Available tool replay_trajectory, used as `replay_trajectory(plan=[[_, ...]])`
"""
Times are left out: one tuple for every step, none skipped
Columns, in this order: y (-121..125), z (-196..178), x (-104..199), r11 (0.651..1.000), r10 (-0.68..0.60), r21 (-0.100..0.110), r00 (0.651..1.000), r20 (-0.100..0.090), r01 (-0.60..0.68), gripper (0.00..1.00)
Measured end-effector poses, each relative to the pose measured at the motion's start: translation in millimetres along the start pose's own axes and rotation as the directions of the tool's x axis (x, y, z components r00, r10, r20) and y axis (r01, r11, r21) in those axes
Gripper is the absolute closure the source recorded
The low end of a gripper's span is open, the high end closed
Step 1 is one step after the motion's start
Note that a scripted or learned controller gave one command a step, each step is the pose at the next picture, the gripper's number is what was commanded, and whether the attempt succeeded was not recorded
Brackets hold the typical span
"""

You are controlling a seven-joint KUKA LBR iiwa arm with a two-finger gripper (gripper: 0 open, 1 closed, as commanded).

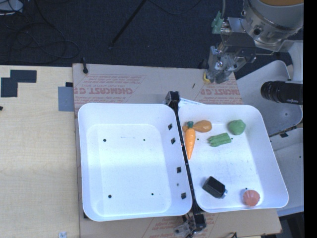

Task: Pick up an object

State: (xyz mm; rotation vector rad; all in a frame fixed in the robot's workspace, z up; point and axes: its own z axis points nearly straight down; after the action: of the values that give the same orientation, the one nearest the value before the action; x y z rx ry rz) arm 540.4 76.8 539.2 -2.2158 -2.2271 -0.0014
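Six objects in right bin (270, 148): carrot (189, 141), orange piece (202, 126), green pod (219, 140), green lump (237, 127), black block (214, 187), pink ball (251, 198) | arm raised beyond bin's far edge, wrist down | gripper (218, 75) above cardboard, grasping nothing, finger state unclear

Dark cabled floor (99, 24), pale wooden bench (34, 157)
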Motion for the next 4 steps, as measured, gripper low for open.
replay_trajectory(plan=[[3,2,71,1.0,-0.001,0.004,1.0,0.001,0.001,1.0],[-24,2,136,1.0,-0.002,0.006,1.0,0.001,0.002,1.0],[-67,116,168,1.0,0.0,0.015,1.0,0.007,-0.001,1.0],[-67,327,141,1.0,0.007,0.02,1.0,0.01,-0.007,1.0]])
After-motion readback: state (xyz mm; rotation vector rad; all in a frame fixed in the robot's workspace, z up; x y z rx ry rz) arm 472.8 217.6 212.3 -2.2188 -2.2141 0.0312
